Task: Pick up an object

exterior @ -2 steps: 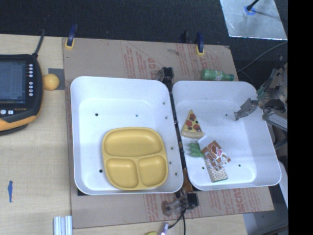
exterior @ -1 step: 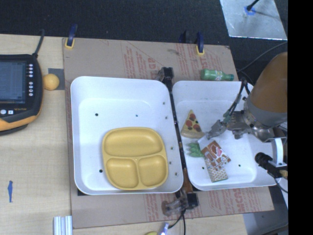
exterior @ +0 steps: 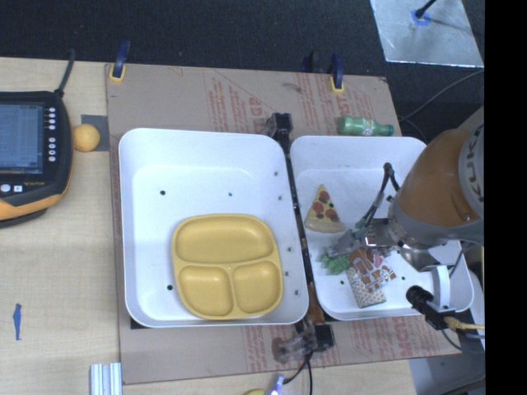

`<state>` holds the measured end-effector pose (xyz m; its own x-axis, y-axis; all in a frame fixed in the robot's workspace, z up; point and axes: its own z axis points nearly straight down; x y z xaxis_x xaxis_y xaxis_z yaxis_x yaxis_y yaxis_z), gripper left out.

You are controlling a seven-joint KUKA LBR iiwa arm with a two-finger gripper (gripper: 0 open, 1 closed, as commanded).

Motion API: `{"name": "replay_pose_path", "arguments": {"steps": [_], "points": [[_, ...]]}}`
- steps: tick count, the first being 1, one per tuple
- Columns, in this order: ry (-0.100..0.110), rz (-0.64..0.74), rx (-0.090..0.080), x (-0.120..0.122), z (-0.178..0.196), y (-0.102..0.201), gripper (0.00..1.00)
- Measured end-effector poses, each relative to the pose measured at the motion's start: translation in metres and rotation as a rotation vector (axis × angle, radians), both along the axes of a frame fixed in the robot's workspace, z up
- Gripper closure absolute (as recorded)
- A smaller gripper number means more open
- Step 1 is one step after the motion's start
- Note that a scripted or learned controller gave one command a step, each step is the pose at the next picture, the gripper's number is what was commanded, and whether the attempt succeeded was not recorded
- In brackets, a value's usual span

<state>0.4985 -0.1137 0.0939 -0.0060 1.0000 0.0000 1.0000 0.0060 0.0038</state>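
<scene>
Camera view: hand [exterior: 362, 239] (grip unclear) over crinkly packet [exterior: 368, 278], wedge-shaped pizza slice [exterior: 323, 210].

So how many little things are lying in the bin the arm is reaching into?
3 that I can see: a pizza slice toward the back left, a green piece in the middle, and a patterned packet at the front. The arm may hide more.

We spot a green bottle [exterior: 365, 126] lying on the cardboard sheet [exterior: 214, 97] up beyond the gripper [exterior: 370, 241]. Well across from the gripper sits a teach pendant [exterior: 29, 159], an orange-yellow ball [exterior: 86, 137] just beside it.
</scene>
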Motion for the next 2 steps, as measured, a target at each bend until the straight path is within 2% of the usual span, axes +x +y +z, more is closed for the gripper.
{"name": "replay_pose_path", "arguments": {"steps": [1, 2], "points": [[0.001, 0.005, 0.0, 0.0, 0.01, 0.0, 1.0], [0.006, -0.001, 0.001, 0.032, 0.098, 0.069, 1.0]]}}
